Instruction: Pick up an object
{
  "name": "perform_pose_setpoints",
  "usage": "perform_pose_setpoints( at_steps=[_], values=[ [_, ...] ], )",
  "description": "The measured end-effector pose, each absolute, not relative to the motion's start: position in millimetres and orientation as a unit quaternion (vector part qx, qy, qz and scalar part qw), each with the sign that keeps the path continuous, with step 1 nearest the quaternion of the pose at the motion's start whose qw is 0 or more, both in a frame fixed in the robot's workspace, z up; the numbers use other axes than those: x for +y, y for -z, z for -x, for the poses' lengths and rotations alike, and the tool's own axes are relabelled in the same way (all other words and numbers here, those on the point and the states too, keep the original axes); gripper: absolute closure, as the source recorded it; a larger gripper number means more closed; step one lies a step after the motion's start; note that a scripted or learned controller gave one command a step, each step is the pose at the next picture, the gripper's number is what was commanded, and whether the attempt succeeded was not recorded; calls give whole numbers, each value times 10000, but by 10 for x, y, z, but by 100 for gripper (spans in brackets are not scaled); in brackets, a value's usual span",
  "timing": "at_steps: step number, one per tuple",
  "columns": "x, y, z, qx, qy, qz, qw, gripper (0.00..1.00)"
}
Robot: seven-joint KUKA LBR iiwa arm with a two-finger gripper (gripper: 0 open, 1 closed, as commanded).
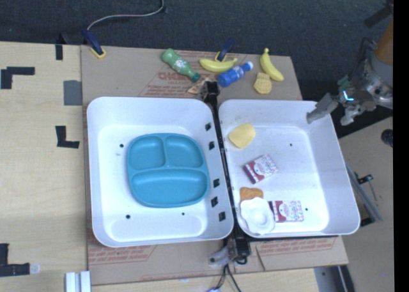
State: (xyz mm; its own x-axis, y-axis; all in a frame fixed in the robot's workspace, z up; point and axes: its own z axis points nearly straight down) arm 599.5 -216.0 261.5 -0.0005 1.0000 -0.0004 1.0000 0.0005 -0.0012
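Note:
The right bin (319,150) holds a yellow rounded piece (242,135), a red and white carton (260,168), an orange piece (251,193), a white fried egg toy (255,215) and a flat red and white packet (288,211). My gripper (331,115) hangs over that bin's far right corner, above the rim, well to the right of the yellow piece. Its fingers are spread open and nothing sits between them.
A blue divided plate (168,169) lies in the left bin (105,156). Behind the bins on the cardboard lie a green bottle (181,65), a banana (217,64), a blue bottle (234,74), a second banana (271,66) and a small yellow piece (262,84).

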Motion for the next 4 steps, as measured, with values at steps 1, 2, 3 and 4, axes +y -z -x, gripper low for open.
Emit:
perform_pose_setpoints(
  at_steps=[1, 2, 3, 4],
  values=[
    [-1655, -1504, -5853, -7077, -7, 7065, 17, 0],
    [-1181, -890, -5681, -7076, 26, 7066, -34, 0],
    [-1187, -1016, -5707, -7070, 54, 7072, -67, 100],
    [-1187, -1004, -5698, -7069, 45, 7073, -58, 0]
  ],
)
